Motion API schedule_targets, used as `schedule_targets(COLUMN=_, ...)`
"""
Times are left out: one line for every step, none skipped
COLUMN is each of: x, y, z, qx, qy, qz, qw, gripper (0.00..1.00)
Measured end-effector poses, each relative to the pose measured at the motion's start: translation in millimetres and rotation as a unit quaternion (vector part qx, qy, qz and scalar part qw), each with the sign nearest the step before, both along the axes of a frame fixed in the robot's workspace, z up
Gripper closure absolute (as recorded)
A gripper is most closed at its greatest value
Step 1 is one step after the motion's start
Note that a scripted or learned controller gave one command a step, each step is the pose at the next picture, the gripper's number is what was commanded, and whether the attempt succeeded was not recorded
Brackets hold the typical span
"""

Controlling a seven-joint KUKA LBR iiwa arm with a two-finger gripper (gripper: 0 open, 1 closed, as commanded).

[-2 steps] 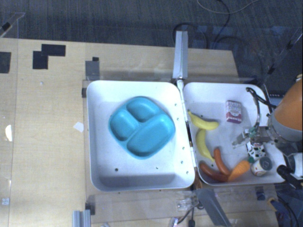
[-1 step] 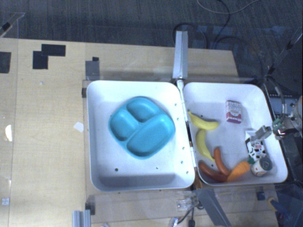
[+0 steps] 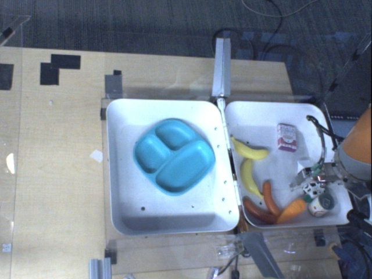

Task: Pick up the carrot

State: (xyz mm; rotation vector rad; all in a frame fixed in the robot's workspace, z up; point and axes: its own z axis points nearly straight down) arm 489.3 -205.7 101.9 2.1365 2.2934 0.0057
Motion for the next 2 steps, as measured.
schedule_targets(x=3, y=15, z=-8, qx=-0.0057, qy=-0.008, qz=-0.006, qw=0.9999, gripper=0.00)
schedule_targets(x=3, y=0, z=-11, qx=-0.0020, qy=-0.004, qz=0.044, qw=0.9990, gripper=0.00)
